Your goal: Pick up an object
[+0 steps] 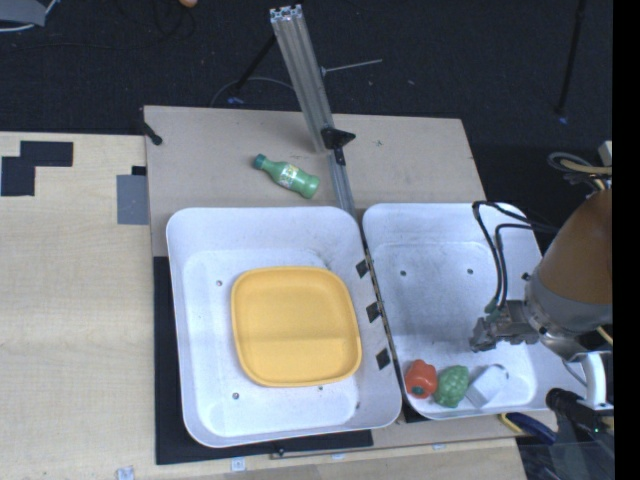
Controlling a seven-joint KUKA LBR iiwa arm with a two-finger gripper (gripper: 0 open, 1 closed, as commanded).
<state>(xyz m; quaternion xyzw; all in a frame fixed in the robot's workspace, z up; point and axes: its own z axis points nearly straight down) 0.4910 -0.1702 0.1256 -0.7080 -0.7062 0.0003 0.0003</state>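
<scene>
The right bin [430,238] holds three small things in its near corner: a red-orange pepper [421,378], a knobbly green item [452,385] touching it, and a pale grey-white piece [485,386] just to the right. My gripper [489,334] hangs over the right side of this bin, above and slightly behind the grey-white piece. The grey arm with its orange band [580,258] comes in from the right, with black cables looping over the bin's far right corner. Nothing shows in the gripper's grasp.
The left bin [200,258] carries a square yellow plate [295,325] at its middle. A green bottle [287,176] lies on the bench behind the bins. An aluminium rail [310,68] slants up from the divider between the bins.
</scene>
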